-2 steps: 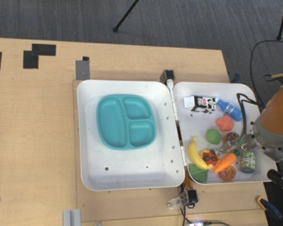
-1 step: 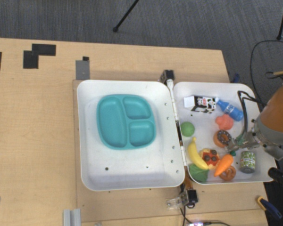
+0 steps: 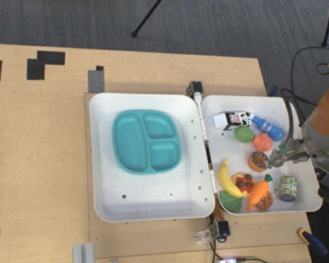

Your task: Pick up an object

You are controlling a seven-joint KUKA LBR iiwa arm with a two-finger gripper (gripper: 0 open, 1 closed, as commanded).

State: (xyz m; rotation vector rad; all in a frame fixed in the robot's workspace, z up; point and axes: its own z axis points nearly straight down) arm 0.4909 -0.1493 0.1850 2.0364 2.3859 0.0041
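Hovering over the right white bin, two-finger gripper sits just right of the round orange-and-dark toy; finger state cannot be told. Toy is round, no clear long axis. Same bin: yellow banana, orange carrot, green can, blue bottle. Left white bin holds a teal divided plate.

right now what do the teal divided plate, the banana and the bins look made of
Teal plate: likely moulded plastic, matte, uniform colour, soft rounded compartments. Banana: probably toy plastic or rubber, smooth, evenly bright yellow. Bins: seemingly thin formed white plastic, with rounded corners and a faint sheen.
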